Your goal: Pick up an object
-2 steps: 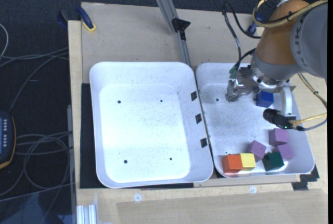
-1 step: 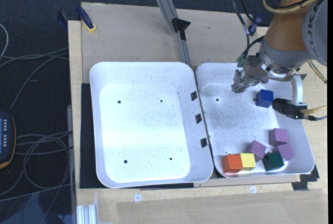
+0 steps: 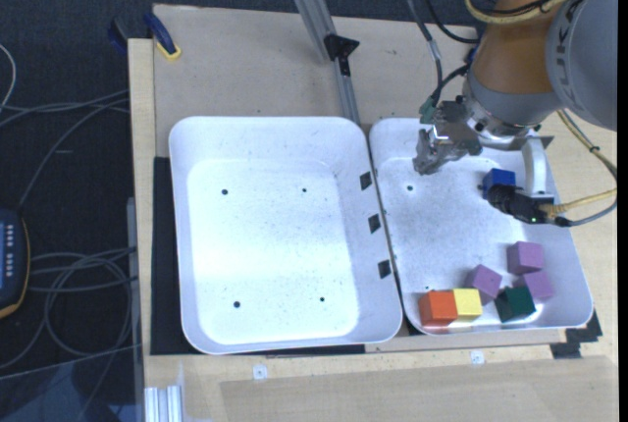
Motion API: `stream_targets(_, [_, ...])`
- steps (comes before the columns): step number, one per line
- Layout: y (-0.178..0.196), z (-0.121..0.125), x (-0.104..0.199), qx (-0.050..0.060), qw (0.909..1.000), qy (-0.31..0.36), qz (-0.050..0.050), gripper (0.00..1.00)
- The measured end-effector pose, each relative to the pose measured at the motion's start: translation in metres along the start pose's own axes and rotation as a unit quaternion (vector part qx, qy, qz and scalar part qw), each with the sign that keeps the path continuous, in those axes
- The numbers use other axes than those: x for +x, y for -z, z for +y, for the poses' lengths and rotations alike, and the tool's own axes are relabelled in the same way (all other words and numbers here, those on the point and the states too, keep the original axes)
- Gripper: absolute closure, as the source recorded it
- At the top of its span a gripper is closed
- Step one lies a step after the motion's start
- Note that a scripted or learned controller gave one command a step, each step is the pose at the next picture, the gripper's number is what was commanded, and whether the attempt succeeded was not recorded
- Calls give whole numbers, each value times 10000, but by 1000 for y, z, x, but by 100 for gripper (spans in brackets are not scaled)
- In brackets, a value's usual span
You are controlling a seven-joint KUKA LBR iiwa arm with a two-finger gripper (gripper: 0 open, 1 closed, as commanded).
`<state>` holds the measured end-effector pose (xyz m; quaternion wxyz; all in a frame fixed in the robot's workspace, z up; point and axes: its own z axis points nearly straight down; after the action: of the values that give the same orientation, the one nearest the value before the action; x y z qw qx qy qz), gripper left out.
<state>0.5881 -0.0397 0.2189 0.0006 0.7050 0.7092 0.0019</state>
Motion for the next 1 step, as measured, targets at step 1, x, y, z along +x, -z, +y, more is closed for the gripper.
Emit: stream_targets(1, [11, -14, 54, 18, 10000, 7, 9, 100])
